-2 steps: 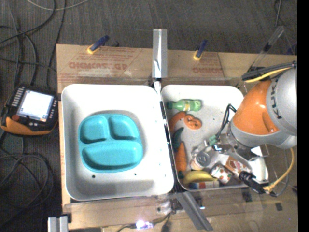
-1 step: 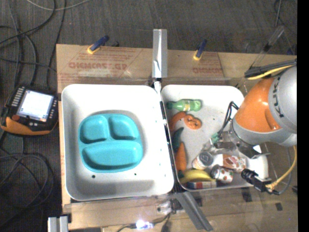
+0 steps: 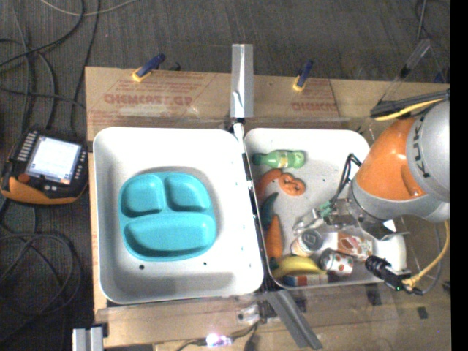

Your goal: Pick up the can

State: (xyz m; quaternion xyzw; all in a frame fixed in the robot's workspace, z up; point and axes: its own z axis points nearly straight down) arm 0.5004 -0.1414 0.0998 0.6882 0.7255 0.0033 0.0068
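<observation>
The can (image 3: 336,261), small with a red and white label, lies on its side near the front wall of the right bin (image 3: 333,139), beside a banana (image 3: 296,266). My gripper (image 3: 322,217) reaches in from the right and hangs low over the cluttered front half of that bin, a little behind and to the left of the can. A round silver-topped object (image 3: 312,238) sits just under the gripper. The arm's orange band (image 3: 387,168) and grey wrist cover the bin's right side.
The right bin also holds a green bottle (image 3: 282,159), orange and red toy foods (image 3: 292,186), a dark green piece (image 3: 269,207) and a carrot (image 3: 273,237) along its left wall. A blue divided plate (image 3: 170,215) lies in the left bin (image 3: 110,167).
</observation>
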